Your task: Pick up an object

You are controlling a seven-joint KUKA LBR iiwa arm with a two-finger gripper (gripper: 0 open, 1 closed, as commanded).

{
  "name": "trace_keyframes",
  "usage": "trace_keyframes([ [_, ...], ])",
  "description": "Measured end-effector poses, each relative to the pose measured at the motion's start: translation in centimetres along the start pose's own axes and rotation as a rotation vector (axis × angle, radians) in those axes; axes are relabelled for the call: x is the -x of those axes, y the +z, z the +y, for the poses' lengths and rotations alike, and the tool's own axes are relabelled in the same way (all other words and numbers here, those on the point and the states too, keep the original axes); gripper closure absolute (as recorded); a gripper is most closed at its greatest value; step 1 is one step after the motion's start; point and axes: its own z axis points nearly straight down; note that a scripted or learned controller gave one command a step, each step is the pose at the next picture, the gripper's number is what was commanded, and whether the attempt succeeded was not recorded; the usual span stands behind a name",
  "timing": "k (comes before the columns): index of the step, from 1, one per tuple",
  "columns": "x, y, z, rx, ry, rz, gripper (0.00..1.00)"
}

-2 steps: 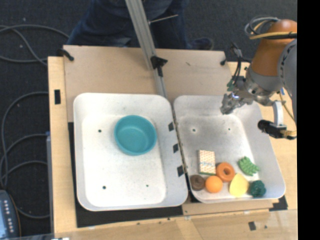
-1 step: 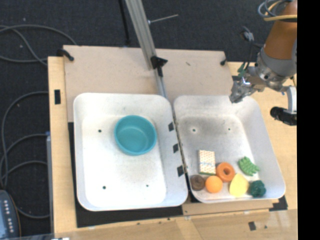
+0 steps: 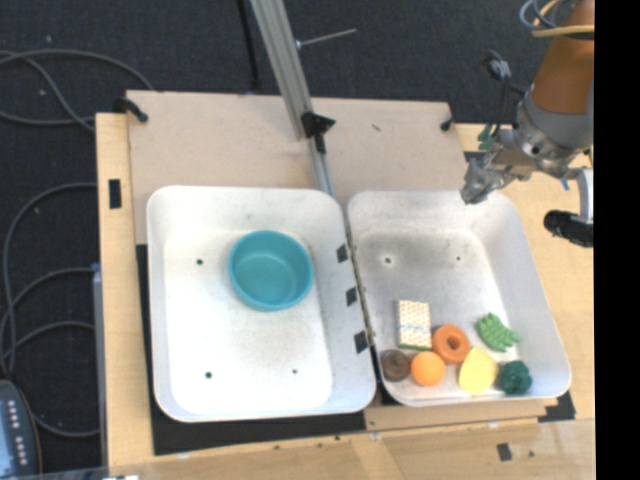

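Note:
In the right bin (image 3: 500,238), several small objects lie along the near edge: a pale waffle-textured block (image 3: 413,322), an orange ring (image 3: 452,343), an orange ball (image 3: 428,369), a brown disc (image 3: 396,365), a yellow lemon-like piece (image 3: 478,371), a light green leafy piece (image 3: 495,331) and a dark green piece (image 3: 515,377). My gripper (image 3: 476,187) hangs over the far right corner of that bin, well away from the objects. Nothing shows between its fingers.
A teal bowl (image 3: 270,269) sits in the left bin (image 3: 180,298). A slanted metal post (image 3: 285,63) rises from the bench behind the bins. Cables lie on the dark floor at the left.

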Motion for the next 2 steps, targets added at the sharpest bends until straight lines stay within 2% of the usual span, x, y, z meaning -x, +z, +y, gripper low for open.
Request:
trace_keyframes([
  [2,-10.3,1.7,0.7,-0.003,-0.003,0.0,1.0],
])
